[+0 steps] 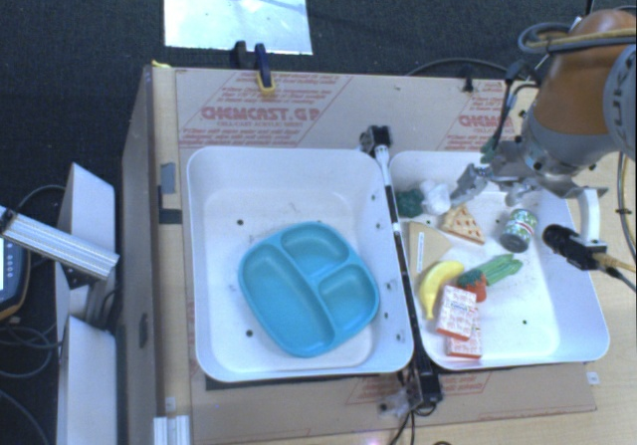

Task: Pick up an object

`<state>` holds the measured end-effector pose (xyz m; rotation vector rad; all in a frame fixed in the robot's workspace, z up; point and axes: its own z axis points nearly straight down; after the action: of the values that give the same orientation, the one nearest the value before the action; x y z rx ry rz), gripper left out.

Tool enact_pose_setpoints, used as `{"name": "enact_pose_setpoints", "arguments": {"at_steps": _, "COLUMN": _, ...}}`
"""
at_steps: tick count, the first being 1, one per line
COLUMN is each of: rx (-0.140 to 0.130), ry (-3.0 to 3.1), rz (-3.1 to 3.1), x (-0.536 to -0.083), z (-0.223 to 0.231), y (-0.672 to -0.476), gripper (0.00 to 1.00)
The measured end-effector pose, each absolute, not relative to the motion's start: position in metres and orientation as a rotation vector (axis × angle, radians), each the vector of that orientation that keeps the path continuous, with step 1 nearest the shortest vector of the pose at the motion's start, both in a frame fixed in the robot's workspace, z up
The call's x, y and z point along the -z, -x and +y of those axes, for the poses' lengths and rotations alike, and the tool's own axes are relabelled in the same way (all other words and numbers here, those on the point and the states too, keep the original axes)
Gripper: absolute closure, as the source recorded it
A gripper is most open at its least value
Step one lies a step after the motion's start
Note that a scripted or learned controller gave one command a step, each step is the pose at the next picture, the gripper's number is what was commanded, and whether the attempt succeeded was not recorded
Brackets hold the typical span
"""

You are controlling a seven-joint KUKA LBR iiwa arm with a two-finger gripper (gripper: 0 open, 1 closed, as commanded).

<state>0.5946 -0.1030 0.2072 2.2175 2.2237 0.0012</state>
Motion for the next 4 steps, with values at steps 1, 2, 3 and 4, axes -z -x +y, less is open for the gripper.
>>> {"name": "enact_pose_setpoints", "arguments": {"at_steps": 1, "rx": 0.001, "ry": -2.221, "rz": 2.223, "x": -0.116, "z": -0.117, "y": -0.561, "gripper": 0.0}}
{"name": "enact_pose_setpoints", "arguments": {"at_steps": 2, "rx": -0.002, "ry": -2.216, "rz": 2.224, "x": -0.084, "z": -0.114, "y": -0.656, "gripper": 0.0}}
{"name": "enact_pose_setpoints", "arguments": {"at_steps": 3, "rx": -0.002, "ry": -2.217, "rz": 2.221, "x": -0.137, "z": -0.154, "y": -0.627, "gripper": 0.0}}
{"name": "enact_pose_setpoints", "arguments": {"at_steps": 4, "rx": 0.0, "ry": -2.22, "rz": 2.222, "x": -0.084, "z": -0.159, "y": -0.578, "gripper": 0.0}}
